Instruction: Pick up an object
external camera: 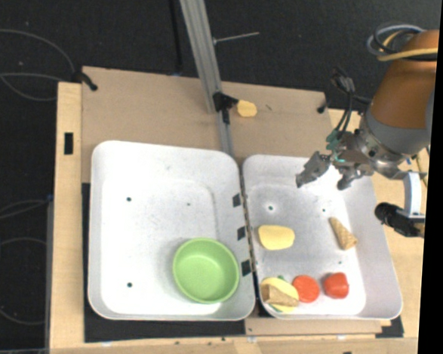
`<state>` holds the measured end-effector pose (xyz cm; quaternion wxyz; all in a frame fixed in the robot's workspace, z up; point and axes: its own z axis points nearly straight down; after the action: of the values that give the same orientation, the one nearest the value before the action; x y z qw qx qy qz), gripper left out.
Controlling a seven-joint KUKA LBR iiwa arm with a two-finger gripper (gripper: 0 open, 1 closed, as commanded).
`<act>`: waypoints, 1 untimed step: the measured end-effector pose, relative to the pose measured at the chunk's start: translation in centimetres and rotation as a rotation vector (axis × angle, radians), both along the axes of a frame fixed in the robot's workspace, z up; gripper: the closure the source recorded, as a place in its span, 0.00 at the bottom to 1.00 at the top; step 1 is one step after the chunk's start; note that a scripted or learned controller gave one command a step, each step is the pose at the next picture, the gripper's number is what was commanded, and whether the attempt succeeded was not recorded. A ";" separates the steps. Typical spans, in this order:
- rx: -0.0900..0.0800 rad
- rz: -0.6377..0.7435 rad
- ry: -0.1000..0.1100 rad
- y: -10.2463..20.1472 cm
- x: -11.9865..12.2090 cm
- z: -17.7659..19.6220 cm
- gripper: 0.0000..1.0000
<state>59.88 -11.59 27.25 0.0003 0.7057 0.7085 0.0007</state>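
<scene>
The sandwich-like piece [280, 293], two red items and yellow block [275, 237] are all lying untouched low in the right bin [376, 297], while the hand [329, 174] is hovering upper right, fingers apart, gripping nothing.

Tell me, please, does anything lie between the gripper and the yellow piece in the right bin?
Nothing visible does. The gripper, fingers apart, hangs above bare bin floor, and the yellow piece lies apart from the other items.
</scene>
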 end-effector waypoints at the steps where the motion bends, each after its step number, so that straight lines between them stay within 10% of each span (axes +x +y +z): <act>1: 0.001 -0.001 0.000 0.0 0.0 0.0 0.00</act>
<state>59.89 -11.57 27.25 0.0002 0.7059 0.7083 0.0011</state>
